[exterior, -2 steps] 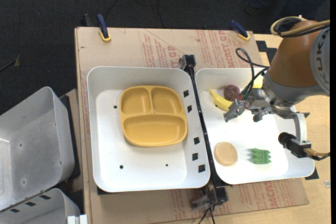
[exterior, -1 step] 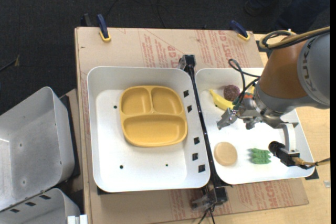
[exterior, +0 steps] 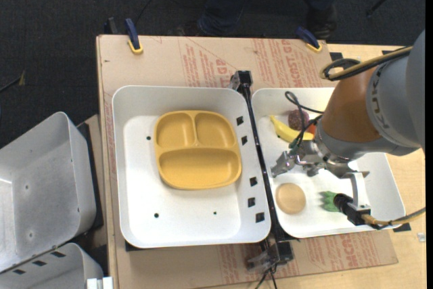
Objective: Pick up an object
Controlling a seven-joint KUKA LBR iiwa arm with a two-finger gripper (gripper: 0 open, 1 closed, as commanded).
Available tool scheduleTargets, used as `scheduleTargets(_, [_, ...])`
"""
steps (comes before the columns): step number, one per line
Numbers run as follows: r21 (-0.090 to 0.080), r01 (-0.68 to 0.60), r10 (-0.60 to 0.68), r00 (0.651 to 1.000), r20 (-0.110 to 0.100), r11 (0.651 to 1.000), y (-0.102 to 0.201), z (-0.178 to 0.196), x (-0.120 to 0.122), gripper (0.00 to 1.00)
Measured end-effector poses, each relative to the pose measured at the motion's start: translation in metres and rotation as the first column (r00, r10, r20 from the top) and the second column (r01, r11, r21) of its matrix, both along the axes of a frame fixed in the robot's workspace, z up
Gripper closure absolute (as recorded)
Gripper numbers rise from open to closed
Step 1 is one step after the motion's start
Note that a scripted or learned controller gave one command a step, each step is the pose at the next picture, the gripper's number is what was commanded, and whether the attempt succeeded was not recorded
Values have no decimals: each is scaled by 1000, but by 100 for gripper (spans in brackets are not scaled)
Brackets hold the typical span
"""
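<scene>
The gripper [exterior: 292,162] is hanging low over the right bin [exterior: 385,176], near that bin's left wall, and its metal fingers [exterior: 283,164] are standing spread apart with nothing between them and touching nothing that can be made out. Just below them a round tan disc [exterior: 291,199] is lying flat on the bin floor; it is the nearest candidate for picking up. It is looking light, stiff and smooth, so a grasp across its rim may be slipping unless the fingers are straddling its full width. Up and to the right of the fingers, a yellow banana-shaped toy [exterior: 284,129] and a dark reddish object [exterior: 298,119] are lying close together, partly covered by the wrist; the banana's narrow body is appearing the easier hold. A small green object [exterior: 331,201] is sitting right of the disc. In the left bin [exterior: 135,166] a yellow divided plate [exterior: 197,149] is resting, well apart from the arm.
</scene>
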State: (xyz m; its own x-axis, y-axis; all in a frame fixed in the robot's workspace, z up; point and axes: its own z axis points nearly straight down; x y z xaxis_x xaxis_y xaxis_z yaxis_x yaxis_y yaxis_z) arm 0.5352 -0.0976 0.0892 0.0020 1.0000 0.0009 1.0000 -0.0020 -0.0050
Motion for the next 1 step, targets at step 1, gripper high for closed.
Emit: scheduleTargets(1, [0,3,-3,1000,5,1000,0,13,1,100])
